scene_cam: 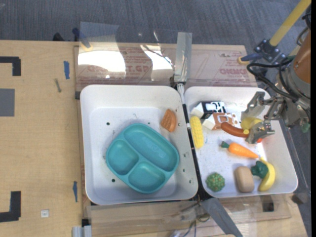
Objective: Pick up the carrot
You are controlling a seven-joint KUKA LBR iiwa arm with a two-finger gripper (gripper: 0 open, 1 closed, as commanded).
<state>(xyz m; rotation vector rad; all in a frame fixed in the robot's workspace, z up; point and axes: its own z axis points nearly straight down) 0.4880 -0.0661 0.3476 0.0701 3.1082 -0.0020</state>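
You'll see the claw point(260, 125), spread and holding nothing, poised at right of frame just above the carrot point(240, 150), placed to drop onto it.

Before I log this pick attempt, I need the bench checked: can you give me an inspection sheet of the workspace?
Surface: two white bins side by side, left bin, right bin, on a bench.
Job's things: carrot lies in the right bin, free, below the gripper.
Clutter: right bin holds corn cob, hot dog, broccoli, potato, banana, black and white carton; left bin holds teal divided plate and croissant.
Grippers: gripper above the right bin, near the hot dog.
Cables: black cables by the arm.
Surroundings: grey carpet.
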